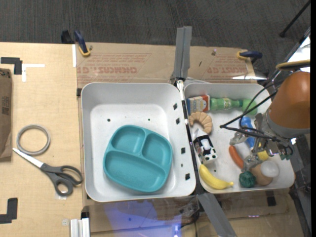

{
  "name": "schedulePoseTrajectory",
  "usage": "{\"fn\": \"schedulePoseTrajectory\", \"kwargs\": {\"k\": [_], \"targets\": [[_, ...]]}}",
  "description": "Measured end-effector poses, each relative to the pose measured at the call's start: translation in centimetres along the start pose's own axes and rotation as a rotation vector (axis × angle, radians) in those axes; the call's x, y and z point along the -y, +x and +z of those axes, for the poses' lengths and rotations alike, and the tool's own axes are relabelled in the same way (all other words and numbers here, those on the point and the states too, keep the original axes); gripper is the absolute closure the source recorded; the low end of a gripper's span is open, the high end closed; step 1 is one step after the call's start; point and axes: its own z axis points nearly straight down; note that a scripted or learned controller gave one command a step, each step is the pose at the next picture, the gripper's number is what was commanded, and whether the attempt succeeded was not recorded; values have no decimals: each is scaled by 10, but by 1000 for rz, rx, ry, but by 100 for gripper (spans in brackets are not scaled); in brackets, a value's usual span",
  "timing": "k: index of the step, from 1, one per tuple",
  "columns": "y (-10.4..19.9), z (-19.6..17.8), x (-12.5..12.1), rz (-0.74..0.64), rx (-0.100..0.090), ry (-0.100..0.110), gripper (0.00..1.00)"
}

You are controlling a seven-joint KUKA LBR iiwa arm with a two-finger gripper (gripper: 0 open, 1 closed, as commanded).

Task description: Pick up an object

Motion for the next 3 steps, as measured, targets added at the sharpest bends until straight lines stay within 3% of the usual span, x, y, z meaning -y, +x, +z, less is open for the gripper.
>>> {"fn": "schedulePoseTrajectory", "kwargs": {"k": [1,2,3], "targets": [[12,1,-54,50,-2,-1,0],[-28,0,-25,85,-1,0,0],[21,1,-23,211,-3,-1,0]]}}
